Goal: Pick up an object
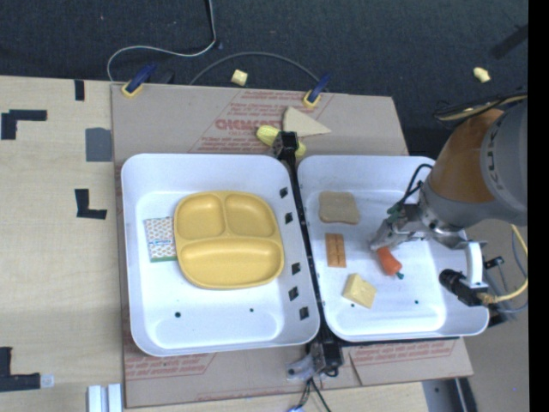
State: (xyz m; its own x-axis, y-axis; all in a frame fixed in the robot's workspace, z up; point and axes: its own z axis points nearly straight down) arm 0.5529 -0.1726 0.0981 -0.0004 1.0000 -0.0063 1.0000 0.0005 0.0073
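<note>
In the right bin (429, 316) lie a brown bread-like slice (339, 207), a thin orange-brown bar (335, 249), a pale yellow wedge (360, 290) and a small orange carrot-shaped piece (391, 263) with a green tip. My gripper (388, 239) hangs low over the middle of this bin. Its tip is right at the upper end of the orange piece and seems to touch it. The gripper's body hides the point of contact.
The left bin (214, 324) holds a yellow divided plate (229, 239) and a small patterned card (159, 238) beside it. A black divider (298, 230) runs between the bins. The arm's grey and orange wrist (472, 178) covers the right bin's far right corner.
</note>
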